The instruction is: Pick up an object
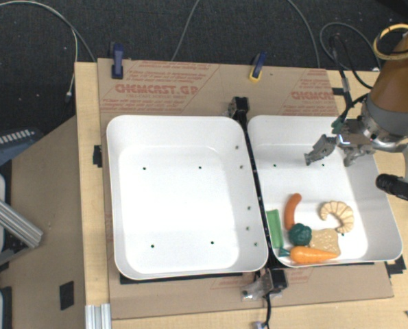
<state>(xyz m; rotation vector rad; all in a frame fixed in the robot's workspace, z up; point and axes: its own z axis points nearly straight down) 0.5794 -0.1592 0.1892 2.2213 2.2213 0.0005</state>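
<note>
Camera view, gripper [335, 149] seen spread wide with nothing between the fingers, toy food piled below it in the right bin [389, 214], orange sausage [293, 209] standing lengthwise pointing up toward the gripper, carrot [313, 255] laid crosswise, croissant [338, 215] curled just beside.

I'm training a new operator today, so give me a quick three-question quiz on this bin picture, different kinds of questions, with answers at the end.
1. True or false: the toy food lies in the bin on the camera's left.
2. Which item lies nearest the divider between the bins? A) croissant B) green stick C) carrot
3. Fill in: the gripper hangs over the ___ bin.

Key:
1. False. The hot dog, croissant, broccoli, bread slice, carrot and green stick all lie in the right bin; they are not in the left bin.
2. B.
3. Right; the gripper is above its far part, away from the food.
</note>
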